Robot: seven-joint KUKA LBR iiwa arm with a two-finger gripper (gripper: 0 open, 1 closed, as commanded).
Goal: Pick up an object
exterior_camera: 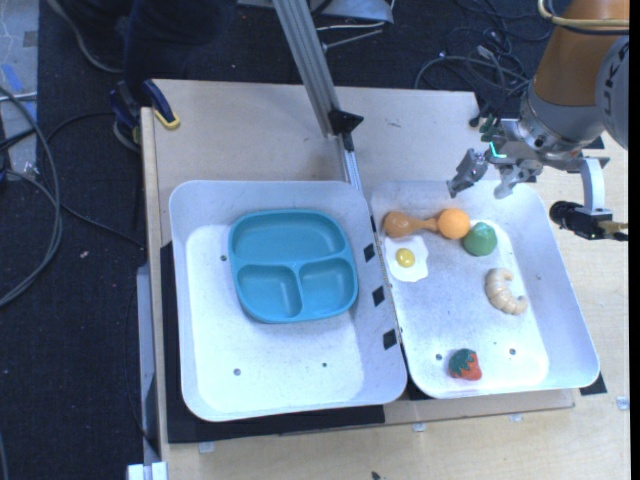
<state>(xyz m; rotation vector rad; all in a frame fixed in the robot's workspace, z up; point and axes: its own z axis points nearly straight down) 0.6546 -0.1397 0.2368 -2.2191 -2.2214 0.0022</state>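
On the tabletop (250,128) lie two shallow white bins side by side. The left bin (200,368) carries one blue plate (294,265) with three compartments, set a little above the bin's middle and holding nothing that can be seen. The right bin (530,353) carries five toy foods. One fried egg (406,260) lies near the bin's left wall. One chicken drumstick (410,224) lies just above the egg, its bone end pointing right toward one orange ball (454,223), which touches it. One green round fruit (481,239) sits just beside the orange ball, to its lower right. One pale croissant (504,291) lies below the green fruit, apart from it. One strawberry (464,365), red with a green top, sits alone near the bin's front edge, well apart from the rest.

The arm (580,58) reaches in from the right, its orange band at the upper right corner. Its pincer (490,178) hangs over the far edge of the right bin, above and slightly right of the orange ball and green fruit, touching neither. The two fingers (466,178) stand spread apart, with nothing between them. A thin metal pole (310,53) slants down from the top to the gap between the two bins. Black cables (60,198) run over the dark floor at the left.
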